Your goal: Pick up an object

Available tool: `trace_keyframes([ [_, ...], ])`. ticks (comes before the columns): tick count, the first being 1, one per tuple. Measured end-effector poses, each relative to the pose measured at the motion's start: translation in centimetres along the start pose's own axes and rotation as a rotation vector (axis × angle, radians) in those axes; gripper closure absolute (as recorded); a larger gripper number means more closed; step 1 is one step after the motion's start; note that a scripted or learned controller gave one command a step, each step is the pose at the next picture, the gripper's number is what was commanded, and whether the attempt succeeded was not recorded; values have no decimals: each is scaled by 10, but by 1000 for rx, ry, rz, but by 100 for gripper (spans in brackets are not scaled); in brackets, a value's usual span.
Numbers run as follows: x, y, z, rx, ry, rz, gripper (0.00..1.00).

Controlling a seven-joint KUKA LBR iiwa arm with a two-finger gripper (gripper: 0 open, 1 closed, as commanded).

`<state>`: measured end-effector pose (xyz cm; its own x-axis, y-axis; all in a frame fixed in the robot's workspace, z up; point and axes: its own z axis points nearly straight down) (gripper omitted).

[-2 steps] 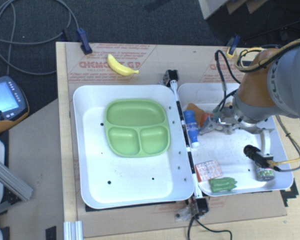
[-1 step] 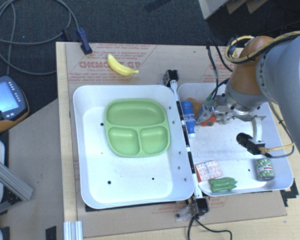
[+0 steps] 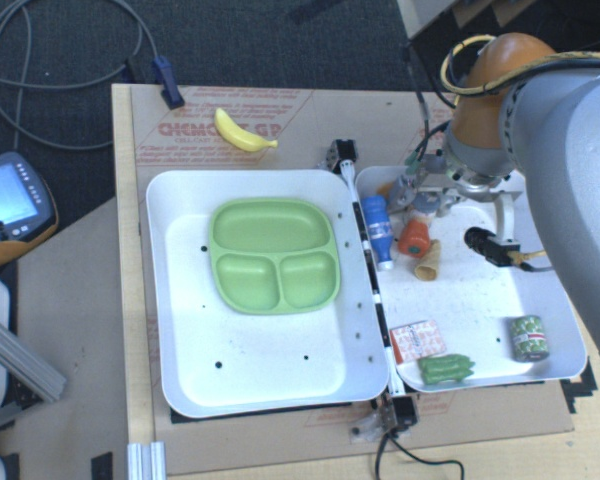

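Because the tool (image 3: 425, 196) is viewed from above and is masked by its own wrist, it cannot be told whether it is set wide or narrow. Nothing can be seen held in it.

Hazards, as judged:
- A slanted, rounded target may be pushed aside rather than gripped if the tool is lowered off-centre.
- The blue plastic bottle with a white cap (image 3: 377, 224) may be caught together with the target, as the two lie just beside each other.
- The near wall and far corner of the shallow white bin on the view's right (image 3: 480, 318) may be struck, as little room is left there.

Probable target: the orange plastic toy with a tan cone-shaped end (image 3: 416, 236).
- Position: the far part of that bin, lying tilted.
- Relation to tool: just below it in the view and near it. Contact cannot be confirmed.
- The blue bottle is laid along the bin's wall, to the view's left of the tool.

Other contents, well apart from the tool:
- red and white printed packet (image 3: 416, 341)
- green pepper-like toy (image 3: 445, 368)
- small green-labelled can (image 3: 528, 337)

Outside that bin:
- green three-compartment plastic plate (image 3: 275, 255), in the neighbouring white bin (image 3: 250, 368)
- yellow toy banana (image 3: 242, 132), on the cardboard-covered worktop (image 3: 280, 108)
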<state>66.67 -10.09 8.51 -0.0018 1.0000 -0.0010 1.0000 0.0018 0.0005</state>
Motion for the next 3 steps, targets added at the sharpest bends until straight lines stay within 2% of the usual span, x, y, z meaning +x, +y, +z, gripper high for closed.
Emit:
trace_keyframes([
  [1, -14, -54, 1, 2, 1, 1, 0],
  [2, -14, -53, -10, 0, 0, 1, 100],
  [3, 32, -87, -100, -1, 1, 1, 100],
])
